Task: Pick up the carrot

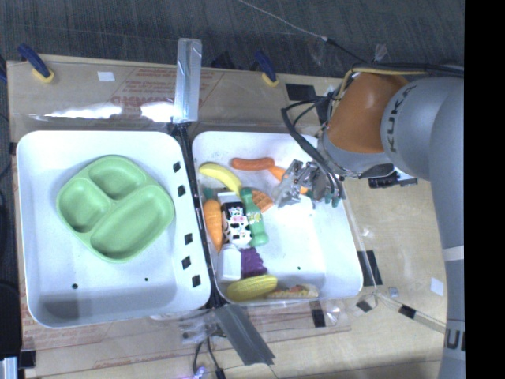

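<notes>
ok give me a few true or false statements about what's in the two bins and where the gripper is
1. The green divided plate lies in the left bin. True.
2. The carrot lies on the green plate. False: it lies in the right bin, near its left wall.
3. The gripper is over the right bin. True.
4. The banana sits in the left bin. False: it is in the right bin, above the carrot in the view.
5. The gripper holds the carrot. False: the carrot lies apart from it.

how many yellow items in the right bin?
2. A curved yellow banana lies near the far left corner; a yellow corn cob lies along the near wall. Others may be hidden under the pile.
</notes>
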Tool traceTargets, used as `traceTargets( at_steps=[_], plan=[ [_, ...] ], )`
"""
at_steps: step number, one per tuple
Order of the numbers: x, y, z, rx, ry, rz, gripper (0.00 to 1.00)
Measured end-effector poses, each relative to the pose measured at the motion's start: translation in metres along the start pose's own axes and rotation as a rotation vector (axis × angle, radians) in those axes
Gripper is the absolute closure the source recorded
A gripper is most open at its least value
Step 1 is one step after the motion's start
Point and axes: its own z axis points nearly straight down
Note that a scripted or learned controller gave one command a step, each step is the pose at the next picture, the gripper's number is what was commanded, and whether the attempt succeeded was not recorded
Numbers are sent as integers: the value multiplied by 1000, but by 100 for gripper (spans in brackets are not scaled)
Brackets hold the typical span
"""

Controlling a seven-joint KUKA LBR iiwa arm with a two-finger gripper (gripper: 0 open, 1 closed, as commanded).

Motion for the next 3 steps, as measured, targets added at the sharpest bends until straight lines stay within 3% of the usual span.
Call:
traceTargets(
  at_steps=[1,2,3],
  plan=[
    [0,0,0,0,1,-1,0],
    [-1,2,-11,0,-3,-8,100],
    [-1,3,-11,0,-3,-9,0]
  ],
)
